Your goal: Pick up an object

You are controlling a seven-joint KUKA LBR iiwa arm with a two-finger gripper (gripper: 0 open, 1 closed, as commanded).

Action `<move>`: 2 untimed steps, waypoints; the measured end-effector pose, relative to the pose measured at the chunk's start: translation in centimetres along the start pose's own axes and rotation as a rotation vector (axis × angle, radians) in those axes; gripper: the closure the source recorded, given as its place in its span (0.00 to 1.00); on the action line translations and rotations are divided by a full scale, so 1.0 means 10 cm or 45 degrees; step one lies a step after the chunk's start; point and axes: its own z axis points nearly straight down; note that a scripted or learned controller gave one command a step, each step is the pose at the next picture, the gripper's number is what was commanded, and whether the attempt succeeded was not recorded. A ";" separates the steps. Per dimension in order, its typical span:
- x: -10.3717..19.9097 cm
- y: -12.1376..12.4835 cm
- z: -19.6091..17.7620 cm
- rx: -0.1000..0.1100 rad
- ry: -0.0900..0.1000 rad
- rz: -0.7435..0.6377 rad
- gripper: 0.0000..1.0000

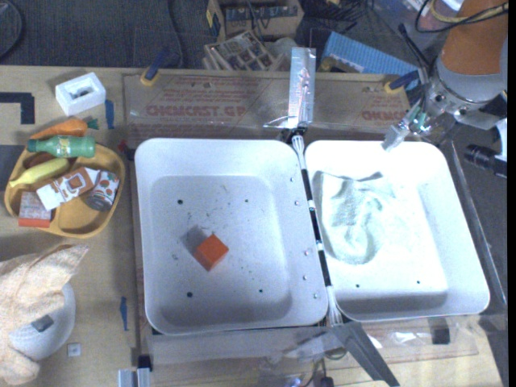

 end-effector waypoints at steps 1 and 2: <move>0.00 0.00 0.00 0.001 0.001 0.000 0.00; -0.14 -0.11 1.34 0.011 0.009 0.006 0.00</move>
